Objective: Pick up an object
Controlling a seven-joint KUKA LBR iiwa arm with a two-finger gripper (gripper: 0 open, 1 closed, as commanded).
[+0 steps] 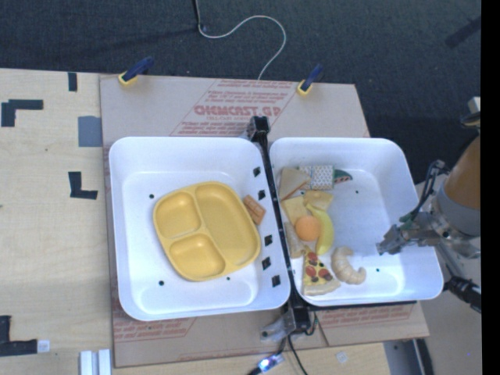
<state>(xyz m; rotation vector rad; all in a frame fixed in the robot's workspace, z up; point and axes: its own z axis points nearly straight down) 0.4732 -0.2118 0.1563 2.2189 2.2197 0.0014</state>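
The right bin (391, 156) holds a cluster of toy foods along its left side: an orange (308, 228), a yellow banana (322, 223), a pizza slice (316, 273), a pale curled piece (347, 266), a tan sandwich wedge (291, 183) and a grey speckled block (319, 176). My gripper (393, 242) hangs over the right part of this bin, well to the right of the foods and touching none of them. Nothing shows in its grasp.
The left bin (125, 209) carries a yellow divided plate (206, 230) with a small brown piece (254, 208) beside its right edge. A black divider strip (269, 209) runs between the bins. Bare white floor lies between the foods and my gripper.
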